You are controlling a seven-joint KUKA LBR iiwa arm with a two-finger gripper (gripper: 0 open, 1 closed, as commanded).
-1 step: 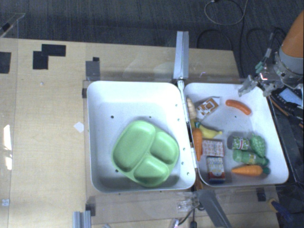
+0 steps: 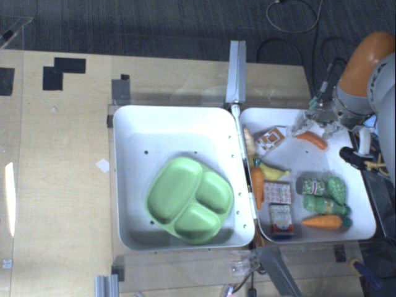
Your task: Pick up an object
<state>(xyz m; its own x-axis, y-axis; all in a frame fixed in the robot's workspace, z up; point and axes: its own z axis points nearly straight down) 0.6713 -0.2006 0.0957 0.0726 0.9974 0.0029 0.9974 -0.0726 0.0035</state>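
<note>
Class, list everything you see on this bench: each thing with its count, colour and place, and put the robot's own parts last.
Bins: two, white, side by side on the bench.
Divided plate: one, green, left bin.
Carrots: two, orange; one at right bin's front, one along its left wall.
Banana: one, yellow, right bin.
Sausage: one, orange-red, right bin's back.
Small packets: three, red-and-white, right bin.
Green items: a cluster, right bin's front right.
Arm: one, grey with orange band, right edge.
Gripper: one, over right bin's back.
</note>
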